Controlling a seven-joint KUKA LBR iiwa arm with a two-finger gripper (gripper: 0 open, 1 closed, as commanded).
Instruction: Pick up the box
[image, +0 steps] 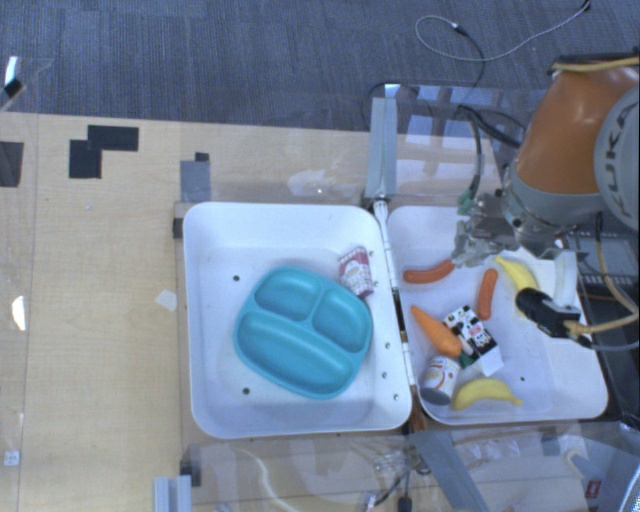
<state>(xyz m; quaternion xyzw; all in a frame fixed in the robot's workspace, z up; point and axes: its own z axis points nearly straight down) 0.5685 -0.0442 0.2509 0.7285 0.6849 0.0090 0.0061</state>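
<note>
- The gripper hung over the far part of the right bin; whether its fingers were parted or closed could not be told, and nothing was visibly held between them.
- The box, patterned black and white, lay toward the camera from the fingers, well apart from them and mid-bin.
- A carrot touched the box on the side nearer the left bin; one sausage lay between the fingers and the box, another sausage just beside the fingers.
- To grasp well, the fingers would probably need to straddle the box across the faces free of the carrot, descending squarely over it.
- A banana and a small can crowded the box's near side, so open room looked best on the side toward the arm.
- The shared bin wall stood close beyond the carrot, limiting any sideways approach from there.
- A blue tray and a packet lay in the left bin.
</note>
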